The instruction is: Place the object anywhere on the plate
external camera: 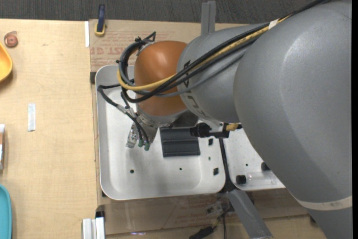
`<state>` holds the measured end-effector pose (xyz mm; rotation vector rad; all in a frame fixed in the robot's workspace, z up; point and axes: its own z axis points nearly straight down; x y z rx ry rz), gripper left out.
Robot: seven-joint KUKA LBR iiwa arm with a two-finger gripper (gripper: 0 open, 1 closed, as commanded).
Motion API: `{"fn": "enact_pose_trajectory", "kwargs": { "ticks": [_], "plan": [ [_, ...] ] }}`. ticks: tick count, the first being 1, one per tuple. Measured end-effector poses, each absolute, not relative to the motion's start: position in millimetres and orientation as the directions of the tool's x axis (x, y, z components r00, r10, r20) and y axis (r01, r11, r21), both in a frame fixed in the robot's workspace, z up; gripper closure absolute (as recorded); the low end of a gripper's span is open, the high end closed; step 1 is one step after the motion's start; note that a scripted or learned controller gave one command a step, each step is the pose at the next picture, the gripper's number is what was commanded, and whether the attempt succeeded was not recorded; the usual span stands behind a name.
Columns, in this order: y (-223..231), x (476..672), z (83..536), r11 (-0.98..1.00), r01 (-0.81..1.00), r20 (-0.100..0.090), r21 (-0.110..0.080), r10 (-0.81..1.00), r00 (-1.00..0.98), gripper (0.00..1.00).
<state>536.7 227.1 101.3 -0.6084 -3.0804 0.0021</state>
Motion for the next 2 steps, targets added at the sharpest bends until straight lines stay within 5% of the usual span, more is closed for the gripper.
{"fn": "enact_pose_trajectory", "kwargs": {
  "ticks": [1, 2],
  "plan": [
    [227.1, 638.3, 172.7, 0.862, 0.506, -0.001, -0.001, 0.506, -0.862, 1.00],
    [227.8, 554.0, 171.4, 0.880, 0.474, 0.000, -0.001, 0.474, -0.880, 1.00]
  ]
}}
